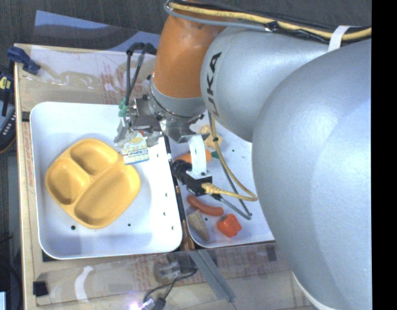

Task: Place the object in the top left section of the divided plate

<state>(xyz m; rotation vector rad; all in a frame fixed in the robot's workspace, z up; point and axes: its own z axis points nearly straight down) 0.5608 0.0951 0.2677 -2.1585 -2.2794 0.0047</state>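
Observation:
A yellow divided plate lies tilted in the left white bin, with two small sections toward the upper left and one large section toward the lower right. My gripper hangs over the plate's upper right rim, beside the bin's right wall. A small white and yellow labelled object sits at its tip, just above the plate's edge. The wrist hides how the fingers stand around it.
The right bin holds a red sausage, an orange-red piece, a brownish piece and an orange bit, partly under the arm. Black and yellow cables dangle there. The big grey arm covers the right half.

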